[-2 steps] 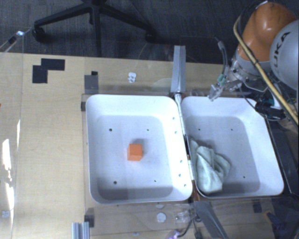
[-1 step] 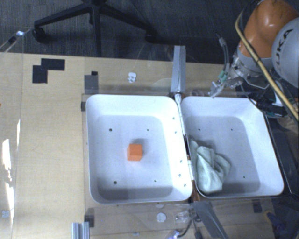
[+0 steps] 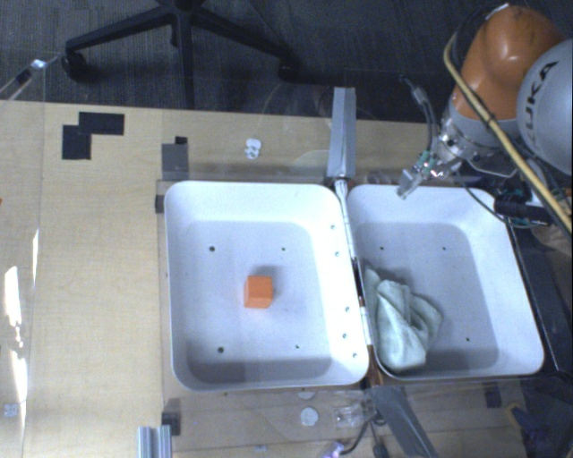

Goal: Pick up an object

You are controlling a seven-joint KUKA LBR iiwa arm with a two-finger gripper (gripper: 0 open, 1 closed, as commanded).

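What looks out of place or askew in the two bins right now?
Only the white cloth: it lies crumpled against the right bin's near-left wall. The orange cube sits squarely in the left bin.

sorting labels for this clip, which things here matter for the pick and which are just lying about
Part of the job:
- orange cube in the left bin
- crumpled white cloth in the right bin
- gripper, above the right bin's far edge

Just lying about:
- black tape marks on the bench
- chair base on the floor beyond the bench
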